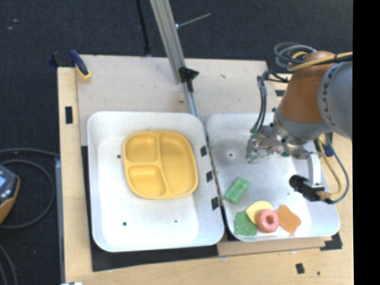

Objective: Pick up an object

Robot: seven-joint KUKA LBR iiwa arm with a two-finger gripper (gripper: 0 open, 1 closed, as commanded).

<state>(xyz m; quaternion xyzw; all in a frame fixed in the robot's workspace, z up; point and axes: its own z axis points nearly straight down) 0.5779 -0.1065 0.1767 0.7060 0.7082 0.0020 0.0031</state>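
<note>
camera view | green block (236, 190) long axis diagonal, upper-right to lower-left

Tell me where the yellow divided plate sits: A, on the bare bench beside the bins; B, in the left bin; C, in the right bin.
B: the yellow divided plate lies flat inside the left bin, apart from the toys in the right bin.

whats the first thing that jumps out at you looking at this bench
The yellow divided plate stands out first, lying alone in the left bin. Next comes the bright cluster at the near edge of the right bin: a pink ring on a yellow piece, a green piece and an orange piece beside it. The gripper hangs over that bin's far part, apart from them.
</note>
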